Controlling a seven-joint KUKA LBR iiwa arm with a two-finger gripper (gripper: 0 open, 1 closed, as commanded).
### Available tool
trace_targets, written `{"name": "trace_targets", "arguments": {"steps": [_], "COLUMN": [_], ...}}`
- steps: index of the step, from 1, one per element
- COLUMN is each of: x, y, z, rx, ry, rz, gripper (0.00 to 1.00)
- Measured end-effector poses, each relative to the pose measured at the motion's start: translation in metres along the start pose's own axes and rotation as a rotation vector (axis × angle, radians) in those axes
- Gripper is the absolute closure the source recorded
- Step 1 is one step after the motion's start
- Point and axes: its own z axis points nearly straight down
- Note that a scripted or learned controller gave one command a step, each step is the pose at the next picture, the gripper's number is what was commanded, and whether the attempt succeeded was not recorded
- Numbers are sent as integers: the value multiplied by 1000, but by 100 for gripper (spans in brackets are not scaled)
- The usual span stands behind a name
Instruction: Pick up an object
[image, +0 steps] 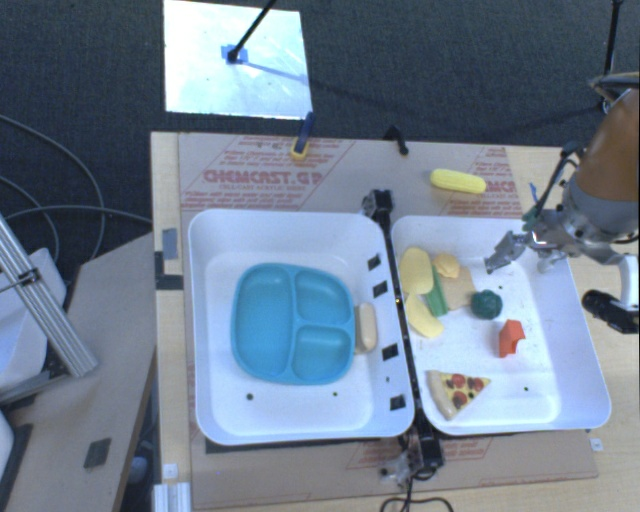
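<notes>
Two shallow white bins sit side by side on the tabletop (250, 165), meeting along a dark seam with black clips. The left bin (215, 300) holds one blue divided plate (290, 322) near its middle, with bare white floor along its near and left walls, and one small tan bread roll (367, 326) touching the plate's right rim, close to the seam. The right bin (570, 395) is crowded toward its far left corner and open along its right wall and near right corner. In it are two pale yellow pieces (416, 270) (424, 318), one green stick (437, 296) between them, one small yellowish piece (446, 266), one tan slab (459, 290), one dark green ball (487, 304), one orange-red block (511, 337) and one pizza slice (457, 390) near the front wall. One yellow corn cob (458, 181) lies outside the bins on the tabletop, beyond the right bin's far wall. The pincer (515, 248) hovers over the far part of the right bin, its arm coming in from the right edge; whether it is spread or pressed together I cannot tell, and nothing shows between its tips. The green ball lies just beside and nearer the front than the pincer, apart from it; the orange-red block is farther forward again.
</notes>
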Motion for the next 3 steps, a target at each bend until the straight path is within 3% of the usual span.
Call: {"name": "trace_targets", "arguments": {"steps": [1, 2, 3], "x": [-35, -33, -33], "y": [-3, 1, 0], "z": [105, 88, 89], "rx": [4, -5, -4], "ry": [0, -1, -1], "rz": [4, 0, 0], "gripper": [0, 100, 0]}}
